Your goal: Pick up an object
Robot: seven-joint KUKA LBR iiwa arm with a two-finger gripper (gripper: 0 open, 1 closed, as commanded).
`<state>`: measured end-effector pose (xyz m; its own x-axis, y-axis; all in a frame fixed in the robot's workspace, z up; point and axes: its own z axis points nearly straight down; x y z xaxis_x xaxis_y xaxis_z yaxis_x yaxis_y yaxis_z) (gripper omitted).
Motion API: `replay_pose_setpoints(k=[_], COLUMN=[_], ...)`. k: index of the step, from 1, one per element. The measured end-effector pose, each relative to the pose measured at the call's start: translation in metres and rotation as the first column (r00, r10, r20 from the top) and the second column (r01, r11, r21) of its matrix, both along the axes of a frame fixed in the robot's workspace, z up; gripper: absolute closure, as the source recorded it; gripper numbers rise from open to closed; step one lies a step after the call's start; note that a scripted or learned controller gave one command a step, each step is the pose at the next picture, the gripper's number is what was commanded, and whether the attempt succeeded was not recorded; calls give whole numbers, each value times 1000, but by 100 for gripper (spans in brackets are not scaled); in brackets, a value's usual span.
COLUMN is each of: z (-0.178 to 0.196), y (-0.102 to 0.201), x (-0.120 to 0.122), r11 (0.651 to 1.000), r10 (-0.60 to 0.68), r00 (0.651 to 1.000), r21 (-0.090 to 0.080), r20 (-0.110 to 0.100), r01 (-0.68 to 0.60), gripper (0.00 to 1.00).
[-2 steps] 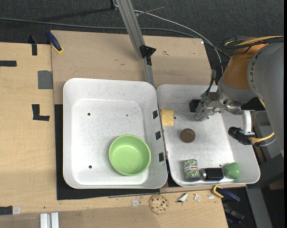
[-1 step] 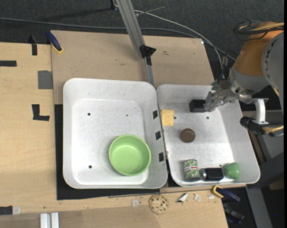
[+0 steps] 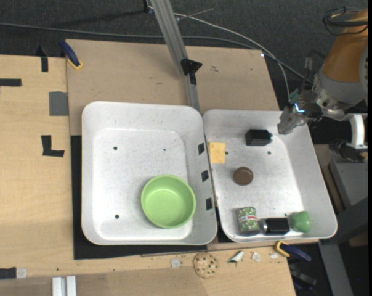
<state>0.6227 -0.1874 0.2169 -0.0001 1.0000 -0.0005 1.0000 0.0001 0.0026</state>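
Reaching in from the right, the grey arm with its orange band (image 3: 348, 54) hangs its claw (image 3: 289, 121) over the far right rim of the right bin (image 3: 309, 165), just beside the small black block (image 3: 258, 137) that lies in the far part of that bin; the claw has nothing between its tips, and whether it is released or clenched cannot be told from this angle. Taking the right bin as the landmark, several things lie inside it: the black block near its far edge, a yellow square piece (image 3: 217, 153) against its left wall, a round brown disc (image 3: 243, 176) near its middle, and along its near edge a small green-and-white can (image 3: 247, 219), a dark oblong thing (image 3: 275, 226) touching the can's right side, and a green ball-like thing (image 3: 300, 221) touching the dark one in the near right corner. Just left of the right bin sits the left bin (image 3: 106, 122), touching it along one side, with a green bowl (image 3: 168, 201) upright in its near right part. On the wooden surface (image 3: 26, 165) just in front of the right bin lie a round cookie-like thing (image 3: 204, 265) and a few small white scraps (image 3: 237, 258). A grey metal pole (image 3: 173, 42) slants away from the far left corner of the right bin.
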Motion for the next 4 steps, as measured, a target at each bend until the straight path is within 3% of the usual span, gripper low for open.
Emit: replay_pose_setpoints(k=[1,4], z=[55,14], y=[11,184], x=[-2,-43], r11=[1000,1000], r10=[2,7], r00=[1000,1000], r21=[1,3], r20=[2,-11], r01=[-2,-7], gripper=[100,100])
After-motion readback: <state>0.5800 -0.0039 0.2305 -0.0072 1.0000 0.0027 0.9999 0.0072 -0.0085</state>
